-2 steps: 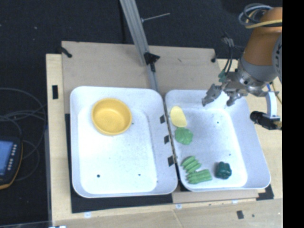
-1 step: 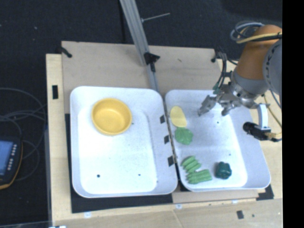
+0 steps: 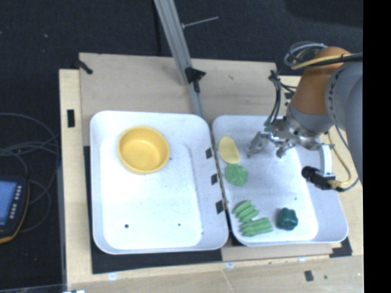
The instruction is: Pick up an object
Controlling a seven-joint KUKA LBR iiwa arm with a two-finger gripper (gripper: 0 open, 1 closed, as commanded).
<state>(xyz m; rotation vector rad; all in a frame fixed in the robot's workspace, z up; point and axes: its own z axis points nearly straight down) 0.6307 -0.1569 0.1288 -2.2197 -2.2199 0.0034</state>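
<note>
My gripper (image 3: 266,149) hangs over the back part of the right bin (image 3: 324,221), its two fingers spread apart with nothing between them. Left of it, by the bin's left wall, lies a pale yellow piece (image 3: 229,149). Just in front of that sits a round green piece (image 3: 236,175). Toward the front lie two bumpy green pieces (image 3: 245,210) (image 3: 256,226), one behind the other, and to their right a dark green pepper-like lump (image 3: 286,218).
A yellow bowl (image 3: 143,149) stands in the back of the left bin (image 3: 153,224). A grey metal pole (image 3: 177,41) slants down to the bins' shared back edge. Cables and a black fitting (image 3: 319,177) hang off the wrist on the right.
</note>
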